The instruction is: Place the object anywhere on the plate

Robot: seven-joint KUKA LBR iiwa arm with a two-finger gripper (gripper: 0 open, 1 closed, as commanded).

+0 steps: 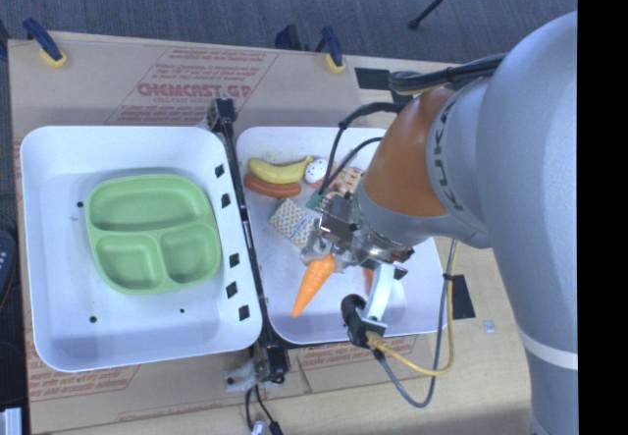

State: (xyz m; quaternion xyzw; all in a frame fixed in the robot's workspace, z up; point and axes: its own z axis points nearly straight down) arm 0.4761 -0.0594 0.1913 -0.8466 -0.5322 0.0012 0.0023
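A green plate (152, 230) with three compartments lies in the left bin (49, 256). In the right bin (324, 323), an orange carrot (314, 285) lies tilted, its thick end toward my gripper (325, 246). My gripper hangs low right at the carrot's upper end, beside a checkered packet (291, 220). A yellow banana (278, 169) and a reddish sausage (273, 188) lie at the bin's far left. A small white ball (316, 169) sits next to the banana. My arm hides the bin's right part.
A black clamp bar (235, 217) runs along the divide between the two bins. A yellow cable (417, 359) loops over the right bin's near edge. Blue clamps (332, 48) hold the cardboard at the bench's far edge.
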